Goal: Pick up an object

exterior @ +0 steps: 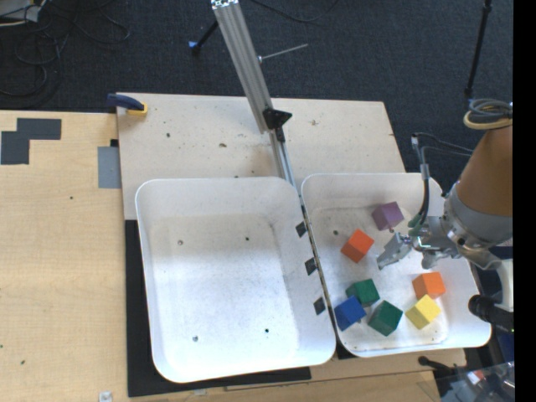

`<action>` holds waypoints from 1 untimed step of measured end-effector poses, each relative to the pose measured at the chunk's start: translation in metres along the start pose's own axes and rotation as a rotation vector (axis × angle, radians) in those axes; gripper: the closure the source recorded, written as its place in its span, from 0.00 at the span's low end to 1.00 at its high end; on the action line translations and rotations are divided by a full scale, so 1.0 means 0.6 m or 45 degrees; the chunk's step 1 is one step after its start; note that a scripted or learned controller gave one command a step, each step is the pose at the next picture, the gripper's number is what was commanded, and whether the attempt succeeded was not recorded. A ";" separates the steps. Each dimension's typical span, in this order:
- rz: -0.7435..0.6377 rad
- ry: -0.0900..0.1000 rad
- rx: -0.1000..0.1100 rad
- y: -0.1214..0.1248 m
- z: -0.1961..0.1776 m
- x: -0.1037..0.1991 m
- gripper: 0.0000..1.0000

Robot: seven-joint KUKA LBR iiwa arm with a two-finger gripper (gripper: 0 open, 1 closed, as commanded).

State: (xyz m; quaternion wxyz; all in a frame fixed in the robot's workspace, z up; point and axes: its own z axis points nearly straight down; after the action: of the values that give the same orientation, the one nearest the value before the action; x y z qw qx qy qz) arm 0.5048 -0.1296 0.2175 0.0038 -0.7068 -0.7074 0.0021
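Several coloured blocks lie in the right bin (469, 333): a purple one (387, 215), an orange one (358, 245), a second orange one (429, 285), a yellow one (423, 311), two green ones (363, 291) (385, 317) and a blue one (349, 311). My gripper (410, 256) hangs over the middle of this bin, between the two orange blocks and below the purple one. Its fingers stand open, and nothing sits between them.
The left bin (151, 224) adjoins the right one along a divider with black clips (307, 265). A slanted metal post (247, 57) rises behind the bins. The arm's orange band (490, 166) is at the right edge.
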 end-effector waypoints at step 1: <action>0.005 -0.001 -0.007 0.001 -0.004 -0.002 0.00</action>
State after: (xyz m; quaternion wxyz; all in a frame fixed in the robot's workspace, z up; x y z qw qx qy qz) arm 0.5056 -0.1308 0.2197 0.0015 -0.7082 -0.7060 0.0006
